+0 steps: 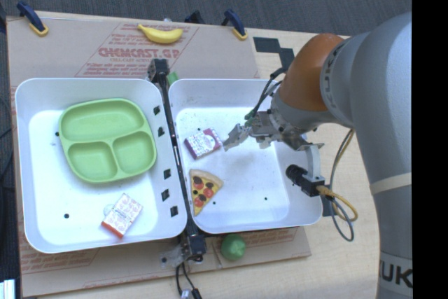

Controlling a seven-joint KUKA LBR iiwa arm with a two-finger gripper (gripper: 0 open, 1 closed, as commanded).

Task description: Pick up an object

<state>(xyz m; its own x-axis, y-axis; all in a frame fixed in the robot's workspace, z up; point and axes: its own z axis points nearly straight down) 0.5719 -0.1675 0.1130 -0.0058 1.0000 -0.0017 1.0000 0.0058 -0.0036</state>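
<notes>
The end effector [234, 138], state indiscernible, is hovering mid-frame just beside the purple carton [202, 143]; an off-centre approach is risking nudging it away, not grasping.

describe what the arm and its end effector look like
The arm is bulky and rounded, grey, with an orange band above the wrist. White letters "UK" mark its grey base at lower right. The end effector is small, grey metal. A black part sits below the wrist, and a yellowish cable loops beside it.
</notes>
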